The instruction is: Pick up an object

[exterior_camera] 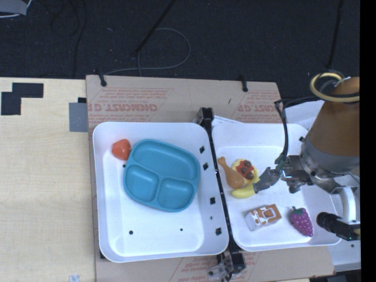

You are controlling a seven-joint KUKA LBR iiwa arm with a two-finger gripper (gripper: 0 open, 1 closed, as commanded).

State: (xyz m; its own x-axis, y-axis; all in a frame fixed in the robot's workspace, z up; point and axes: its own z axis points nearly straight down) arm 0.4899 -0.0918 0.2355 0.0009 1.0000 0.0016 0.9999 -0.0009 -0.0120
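Reaching in from the right, the grey arm [332, 137] with its orange band hangs over the right bin [258, 137]. Its gripper [267, 180] points left and sits low, just beside a small heap of toy food. Whether the claw is spread or pressed together cannot be told from up here — the dark tip is too small and blurry, and nothing clearly sits inside it.

2 white bins lie side by side on a brown cardboard sheet [176, 96]. The left bin [150, 239] holds a blue plate [161, 175] with 3 sections. A red-orange tomato [121, 149] sits near the plate's upper left edge, close to the bin's corner.

The right bin holds the things to pick from. A tan chicken leg [230, 174] lies near the middle wall between the bins. Touching it is a round yellow toy with dark and red bits on top [246, 169], and a yellow banana [244, 191] rests just under them — right next to the gripper's tip. Lower down lies a small orange and white carton [263, 217], flat on the bin floor. Beside it, to the right, sits a purple bunch of grapes [301, 221].

A pale wooden table [41, 187] spreads out to the left of the bins. Black cables [158, 34] curl across the dark floor [247, 28] behind the bench.
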